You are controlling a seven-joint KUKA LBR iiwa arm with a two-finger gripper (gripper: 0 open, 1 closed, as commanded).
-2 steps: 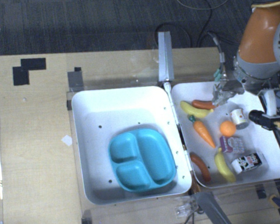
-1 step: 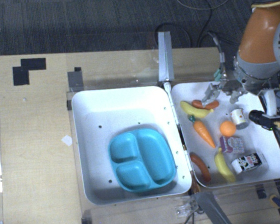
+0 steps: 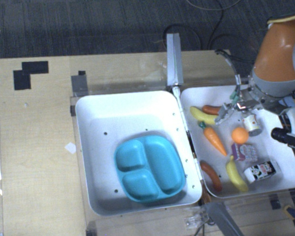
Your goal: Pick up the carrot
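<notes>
The carrot (image 3: 214,140), orange with a green top, lies at a slant in the left half of the right bin (image 3: 294,179). Nothing covers it. My gripper (image 3: 233,107) hangs over the back of that bin, up and to the right of the carrot and apart from it. It is close to a small red sausage (image 3: 211,109) and a yellow banana (image 3: 201,116). No object shows in the gripper.
An orange (image 3: 239,135), a white cylinder (image 3: 252,124), a purple packet (image 3: 243,152), a milk carton (image 3: 260,170), a second banana (image 3: 236,174) and a brown sausage (image 3: 210,172) crowd the right bin. The left bin (image 3: 95,146) holds a blue divided plate (image 3: 149,167).
</notes>
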